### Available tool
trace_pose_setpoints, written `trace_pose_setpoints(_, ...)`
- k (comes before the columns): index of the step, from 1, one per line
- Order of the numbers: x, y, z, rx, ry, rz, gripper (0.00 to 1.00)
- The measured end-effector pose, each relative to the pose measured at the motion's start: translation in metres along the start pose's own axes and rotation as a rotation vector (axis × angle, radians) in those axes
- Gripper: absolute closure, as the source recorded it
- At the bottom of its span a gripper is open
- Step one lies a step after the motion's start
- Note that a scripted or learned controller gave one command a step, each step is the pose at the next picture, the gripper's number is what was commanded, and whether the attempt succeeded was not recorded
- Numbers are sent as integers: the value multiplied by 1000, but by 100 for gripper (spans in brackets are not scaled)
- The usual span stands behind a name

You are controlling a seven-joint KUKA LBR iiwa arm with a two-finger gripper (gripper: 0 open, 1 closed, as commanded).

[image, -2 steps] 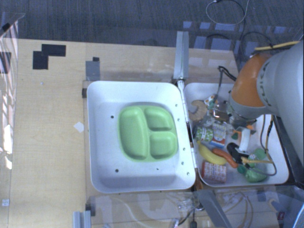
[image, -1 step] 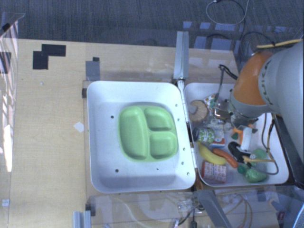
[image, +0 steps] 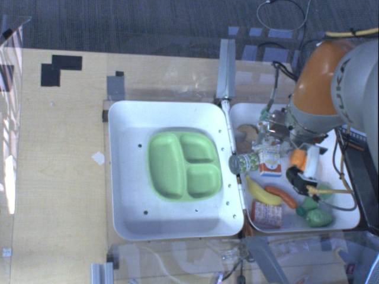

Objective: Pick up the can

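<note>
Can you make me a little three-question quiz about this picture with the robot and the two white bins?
1. True or false: the green divided tray sits in the left bin.
2. Which thing lies nearest the wall between the two bins? A) the banana B) the can C) the green veggie
3. Fill in the blank: the can is lying on its ____.

Key
1. True.
2. B. The can lies on its side in the right bin, its silver end against the dividing wall.
3. Side. The robot's hand hangs just above it.
</note>
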State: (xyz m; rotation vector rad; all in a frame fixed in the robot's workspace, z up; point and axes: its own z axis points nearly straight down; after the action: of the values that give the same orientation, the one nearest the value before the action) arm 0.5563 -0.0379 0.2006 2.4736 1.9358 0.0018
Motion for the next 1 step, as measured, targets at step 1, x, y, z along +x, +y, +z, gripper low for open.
trace_pose_setpoints(1, -17, -67, -40, 1, 0, -287, 100)
